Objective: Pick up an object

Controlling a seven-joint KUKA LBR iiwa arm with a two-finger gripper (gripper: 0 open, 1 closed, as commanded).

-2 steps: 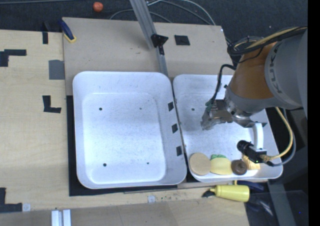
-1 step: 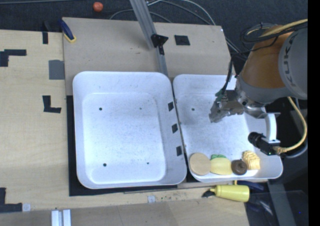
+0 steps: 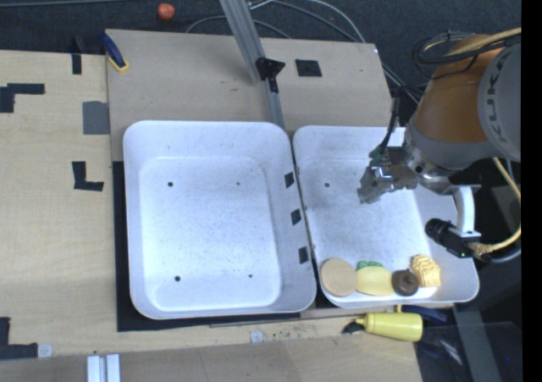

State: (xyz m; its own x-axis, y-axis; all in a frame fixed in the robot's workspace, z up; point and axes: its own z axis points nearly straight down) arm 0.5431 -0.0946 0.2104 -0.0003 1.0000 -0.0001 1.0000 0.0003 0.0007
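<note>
Hovering over the right bin (image 3: 339,160)
Our gripper (image 3: 373,188) grip unreadable; next we drop toward the toys (image 3: 377,277).

- The grey arm (image 3: 474,109) with its orange band reaches in from the right, bent downward at the wrist.
- The gripper (image 3: 370,191) hangs low, pointing down-left.

Small objects (image 3: 378,278) in a row along the right bin's (image 3: 339,152) near edge.
</note>
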